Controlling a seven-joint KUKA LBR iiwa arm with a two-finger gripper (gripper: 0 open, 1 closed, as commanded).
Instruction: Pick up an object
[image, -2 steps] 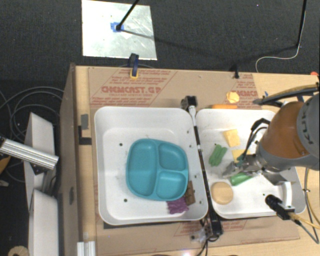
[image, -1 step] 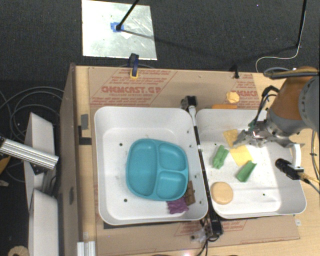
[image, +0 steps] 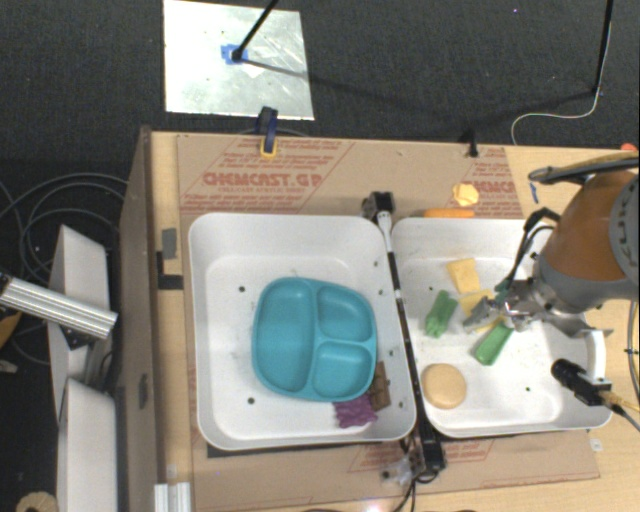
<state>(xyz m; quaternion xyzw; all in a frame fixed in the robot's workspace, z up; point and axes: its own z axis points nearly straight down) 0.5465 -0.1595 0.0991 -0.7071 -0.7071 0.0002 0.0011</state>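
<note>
- Arm (image: 592, 240) reached in from the right edge, orange band uppermost, wrist angled down and leftward into the right bin (image: 520, 410).
- End effector (image: 497, 310) sat low over the bin's middle, between two green pieces: a short green block (image: 439, 313) to its left and a second green piece (image: 492, 345) just beside and partly under its tip.
- Could not tell from this slanted view whether the end effector was open or closed; the tip was a grey tangle against the white floor, and nothing was plainly seen gripped.
- Likeliest target, as a judgement: the second green piece, since it lay nearest the tip. The yellow block (image: 463, 274) sat just behind, the tan round disc (image: 445, 385) nearer the front wall, well apart from the tip.
- Risk: crowding. With green pieces on both sides, a closing grasp could catch an edge of one only, or push one sideways rather than seize it.
- Risk: the second green piece lay tilted across the approach line; a pinch on its end could let it swivel out on lifting.
- Risk: the yellow block was near enough that a leftward drift of the wrist might nudge it.
- Left bin (image: 215, 300) held a teal divided plate (image: 314, 338) with a purple scrap (image: 352, 412) at its front edge; both well away from the arm, no hazard there.
- Worktop (image: 300, 175) beyond the bins carried only small oddments.
</note>
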